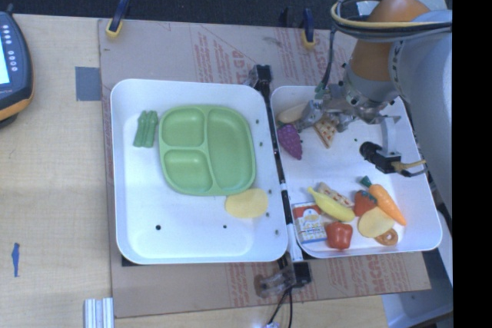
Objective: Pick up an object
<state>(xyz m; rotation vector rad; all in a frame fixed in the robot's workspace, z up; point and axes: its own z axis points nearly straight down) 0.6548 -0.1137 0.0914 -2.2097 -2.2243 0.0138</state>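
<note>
Cracker (324, 132) lying in right bin (419, 242), far-left corner, directly beneath tool (329, 113), purple grapes (290, 140) just left, long axis running near-to-far; tool state impossible to tell, no grasp visible.

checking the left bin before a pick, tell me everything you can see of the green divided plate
The green divided plate is a pale green, plastic-looking tray with rounded corners and three compartments: two smaller ones on its left side, one long one on its right. It lies flat, right side up, slightly turned, in the upper middle of the left white bin. Nothing shows in its compartments. A yellow chip-like piece touches or slightly overlaps its lower right corner, and a dark green bean-like bundle lies just off its upper left corner.
</note>
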